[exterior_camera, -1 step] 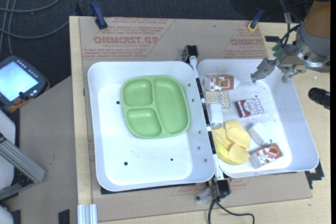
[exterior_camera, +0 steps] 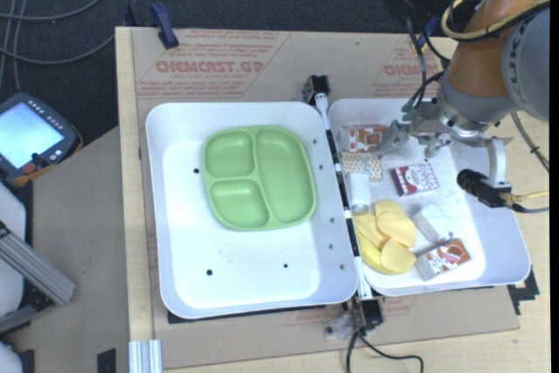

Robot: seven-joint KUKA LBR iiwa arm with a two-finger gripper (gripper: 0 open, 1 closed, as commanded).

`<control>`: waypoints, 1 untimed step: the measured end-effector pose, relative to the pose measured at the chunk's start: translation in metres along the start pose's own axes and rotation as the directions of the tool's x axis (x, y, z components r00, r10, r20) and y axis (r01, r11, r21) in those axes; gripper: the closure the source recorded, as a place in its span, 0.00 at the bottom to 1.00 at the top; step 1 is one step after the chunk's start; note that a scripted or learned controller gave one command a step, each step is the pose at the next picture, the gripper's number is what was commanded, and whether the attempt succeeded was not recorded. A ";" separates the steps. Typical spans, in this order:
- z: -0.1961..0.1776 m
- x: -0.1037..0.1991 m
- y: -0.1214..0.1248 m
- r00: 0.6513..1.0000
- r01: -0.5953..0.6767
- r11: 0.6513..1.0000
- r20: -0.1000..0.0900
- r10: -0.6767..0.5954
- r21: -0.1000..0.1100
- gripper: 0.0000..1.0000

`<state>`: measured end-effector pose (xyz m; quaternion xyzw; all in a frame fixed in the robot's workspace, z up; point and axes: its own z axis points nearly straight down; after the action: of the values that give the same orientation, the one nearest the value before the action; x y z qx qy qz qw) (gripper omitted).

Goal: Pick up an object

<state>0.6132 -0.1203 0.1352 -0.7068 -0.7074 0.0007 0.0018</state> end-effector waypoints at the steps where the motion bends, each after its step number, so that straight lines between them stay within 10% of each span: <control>1: 0.044 -0.017 -0.009 1.000 0.001 1.000 0.001 -0.001 -0.013 0.00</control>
<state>0.6041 -0.1373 0.0909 -0.7065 -0.7077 -0.0034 -0.0033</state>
